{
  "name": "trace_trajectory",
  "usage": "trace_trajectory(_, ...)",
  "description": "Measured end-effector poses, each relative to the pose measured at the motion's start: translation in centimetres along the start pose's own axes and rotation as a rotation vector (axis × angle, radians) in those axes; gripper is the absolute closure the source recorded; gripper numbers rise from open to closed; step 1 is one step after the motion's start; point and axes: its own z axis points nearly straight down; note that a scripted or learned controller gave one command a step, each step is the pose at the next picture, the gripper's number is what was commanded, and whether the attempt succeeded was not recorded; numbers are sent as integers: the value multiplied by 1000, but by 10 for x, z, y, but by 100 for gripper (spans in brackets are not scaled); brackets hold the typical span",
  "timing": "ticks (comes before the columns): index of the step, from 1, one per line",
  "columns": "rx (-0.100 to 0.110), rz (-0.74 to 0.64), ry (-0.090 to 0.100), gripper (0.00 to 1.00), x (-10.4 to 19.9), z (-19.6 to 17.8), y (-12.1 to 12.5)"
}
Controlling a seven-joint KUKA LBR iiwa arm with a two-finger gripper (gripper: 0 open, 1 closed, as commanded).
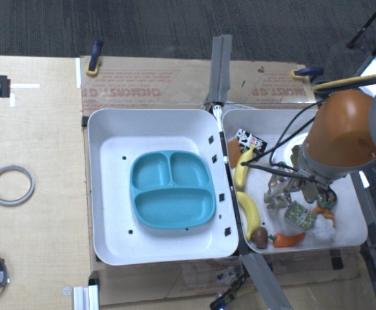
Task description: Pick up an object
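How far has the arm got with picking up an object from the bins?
Done: the gripper is down in the right bin, among the toys beside the bananas. In hand: nothing visibly held. Left: grasping and lifting one item. The blue tray lies in the left bin.

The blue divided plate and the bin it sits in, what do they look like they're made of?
The divided plate looks like moulded plastic: even turquoise colour, rounded compartment ridges and a soft sheen. The left bin looks like thin, smooth white plastic, perhaps formed sheet, judging by its rounded corners and slightly glossy walls. Neither can be confirmed from the look alone.

Divided plate in left bin
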Motion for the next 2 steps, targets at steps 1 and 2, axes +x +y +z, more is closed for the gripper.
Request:
trace_trajectory(1,-1,72,0,100,-72,-7,2)
trace_trajectory(2,-2,-108,3,100,22,9,-21)
